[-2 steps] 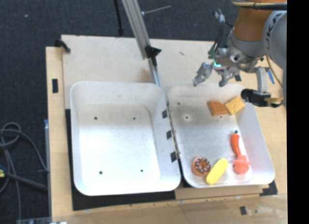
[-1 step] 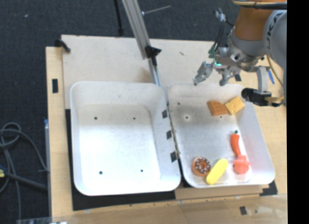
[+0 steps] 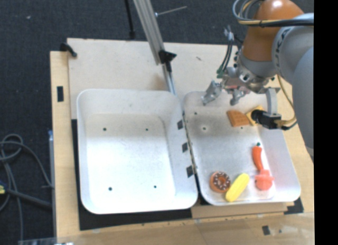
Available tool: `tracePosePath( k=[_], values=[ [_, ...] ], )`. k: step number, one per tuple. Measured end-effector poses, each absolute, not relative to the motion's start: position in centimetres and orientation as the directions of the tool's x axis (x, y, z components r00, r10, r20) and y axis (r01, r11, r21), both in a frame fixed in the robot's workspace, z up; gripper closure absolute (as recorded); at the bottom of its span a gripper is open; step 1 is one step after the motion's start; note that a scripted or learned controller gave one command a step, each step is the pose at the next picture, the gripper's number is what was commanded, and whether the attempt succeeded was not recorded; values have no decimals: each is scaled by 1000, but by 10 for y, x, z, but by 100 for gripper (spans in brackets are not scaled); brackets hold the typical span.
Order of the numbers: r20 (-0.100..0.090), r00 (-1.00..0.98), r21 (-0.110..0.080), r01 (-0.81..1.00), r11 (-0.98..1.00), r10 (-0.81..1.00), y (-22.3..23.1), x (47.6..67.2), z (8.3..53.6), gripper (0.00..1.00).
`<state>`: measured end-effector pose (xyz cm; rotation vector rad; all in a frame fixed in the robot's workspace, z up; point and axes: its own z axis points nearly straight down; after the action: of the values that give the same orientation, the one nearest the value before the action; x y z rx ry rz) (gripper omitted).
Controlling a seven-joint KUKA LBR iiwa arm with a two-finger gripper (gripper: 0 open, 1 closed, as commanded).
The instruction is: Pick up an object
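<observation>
In the camera view my gripper (image 3: 222, 96) hangs over the far edge of the right bin (image 3: 211, 143), open, with nothing between its fingers. A tan flat block (image 3: 237, 118) lies in that bin just below and to the right of the fingertips, apart from them. Nearer the front of the same bin lie an orange carrot-like toy (image 3: 259, 167), a yellow corn-shaped piece (image 3: 237, 187) and a brown doughnut (image 3: 219, 181), the last two touching.
The left bin (image 3: 132, 143) sits beside the right one, their rims meeting at the middle. A slanted metal rail (image 3: 150, 25) rises behind the bins, ending near the right bin's far-left corner. Bare bench board lies behind the bins.
</observation>
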<state>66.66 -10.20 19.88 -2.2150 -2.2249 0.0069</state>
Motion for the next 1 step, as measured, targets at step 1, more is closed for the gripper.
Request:
tracePosePath(
  k=[1],
  values=[
    [-2, 0, -3, 1000, 0, 1000, -100, 661, 155, 0]
  ],
)
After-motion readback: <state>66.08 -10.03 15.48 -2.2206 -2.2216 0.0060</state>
